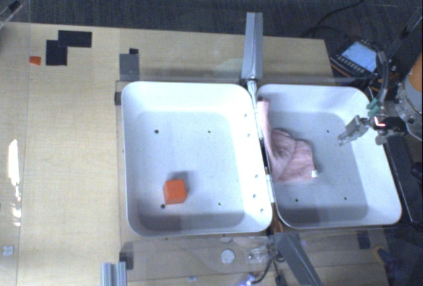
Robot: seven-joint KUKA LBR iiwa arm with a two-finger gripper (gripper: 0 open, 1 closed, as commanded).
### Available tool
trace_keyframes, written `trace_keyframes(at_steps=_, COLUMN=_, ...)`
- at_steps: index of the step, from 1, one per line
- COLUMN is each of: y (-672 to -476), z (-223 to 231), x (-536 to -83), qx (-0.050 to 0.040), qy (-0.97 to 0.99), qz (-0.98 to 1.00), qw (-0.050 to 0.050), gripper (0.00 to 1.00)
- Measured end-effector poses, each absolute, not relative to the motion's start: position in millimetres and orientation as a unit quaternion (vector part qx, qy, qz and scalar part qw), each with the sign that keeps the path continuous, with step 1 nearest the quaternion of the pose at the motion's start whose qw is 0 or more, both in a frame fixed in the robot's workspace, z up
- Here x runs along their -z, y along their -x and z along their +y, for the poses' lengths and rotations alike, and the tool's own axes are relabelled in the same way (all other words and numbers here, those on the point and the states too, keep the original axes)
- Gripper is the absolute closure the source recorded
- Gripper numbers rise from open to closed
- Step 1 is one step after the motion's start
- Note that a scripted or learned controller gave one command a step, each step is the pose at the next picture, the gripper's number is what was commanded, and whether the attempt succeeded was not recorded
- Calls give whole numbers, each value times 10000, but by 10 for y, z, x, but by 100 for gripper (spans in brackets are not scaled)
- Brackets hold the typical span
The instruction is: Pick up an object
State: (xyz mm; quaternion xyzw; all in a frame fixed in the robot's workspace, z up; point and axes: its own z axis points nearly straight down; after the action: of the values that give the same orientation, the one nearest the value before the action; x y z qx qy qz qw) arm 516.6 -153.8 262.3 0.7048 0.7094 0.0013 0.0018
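Note:
An orange cube (175,191) lies in the left bin (139,146), near its front left corner. A crumpled pink cloth (291,154) rests in the right bin (350,205), against the wall shared with the left bin. My gripper (355,128) hangs over the right side of the right bin, well to the right of the cloth and apart from it. Nothing shows in its grasp.
A metal post (253,47) stands behind the seam between the bins. Black blocks (66,45) and a small orange piece (35,61) lie on the wooden bench at the far left. A device with a screen (358,55) and cables sit behind the right bin.

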Motion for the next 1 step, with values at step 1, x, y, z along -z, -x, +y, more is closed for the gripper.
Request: trace_keyframes(at_steps=1, y=-5444, z=-1304, x=-967, qx=-30, qy=-6989, qz=7152, qw=38, gripper=0)
